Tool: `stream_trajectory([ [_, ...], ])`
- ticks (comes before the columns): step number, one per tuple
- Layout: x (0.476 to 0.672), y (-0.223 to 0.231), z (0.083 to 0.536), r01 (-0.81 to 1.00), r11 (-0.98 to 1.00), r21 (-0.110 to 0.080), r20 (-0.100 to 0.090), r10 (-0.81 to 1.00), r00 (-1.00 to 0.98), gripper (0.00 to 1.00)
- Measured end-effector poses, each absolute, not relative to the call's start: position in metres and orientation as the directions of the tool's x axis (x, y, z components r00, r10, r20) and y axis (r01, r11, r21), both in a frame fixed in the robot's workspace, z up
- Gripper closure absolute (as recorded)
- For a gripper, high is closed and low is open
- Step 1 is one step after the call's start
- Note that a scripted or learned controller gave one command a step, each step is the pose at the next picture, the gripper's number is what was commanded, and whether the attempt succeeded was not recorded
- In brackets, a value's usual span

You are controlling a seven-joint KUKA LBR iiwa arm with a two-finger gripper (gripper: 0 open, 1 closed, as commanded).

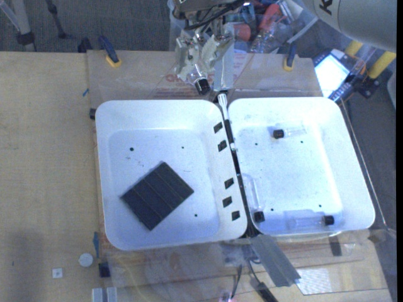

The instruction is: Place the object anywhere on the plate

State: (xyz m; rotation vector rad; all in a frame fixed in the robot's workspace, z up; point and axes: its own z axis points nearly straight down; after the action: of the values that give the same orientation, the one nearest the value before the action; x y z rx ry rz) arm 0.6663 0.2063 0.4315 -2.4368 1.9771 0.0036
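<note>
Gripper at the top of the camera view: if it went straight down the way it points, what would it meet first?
Probably the bench just behind the two bins, near where their rims meet. The gripper hangs over that strip, short of the left bin and its dark slatted plate. Depth is unclear.

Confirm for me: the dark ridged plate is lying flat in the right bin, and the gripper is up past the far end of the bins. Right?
Not quite. The camera view shows the dark ridged plate lying flat in the left bin, not the right bin. The gripper is up past the far end of the bins, as you said.
</note>
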Motion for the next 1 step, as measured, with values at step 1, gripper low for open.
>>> stream_trajectory([
  [1,0.6667,0.2257,0.4370,-0.903,0.430,-0.004,-0.008,-0.903,-0.430,1.00],
])
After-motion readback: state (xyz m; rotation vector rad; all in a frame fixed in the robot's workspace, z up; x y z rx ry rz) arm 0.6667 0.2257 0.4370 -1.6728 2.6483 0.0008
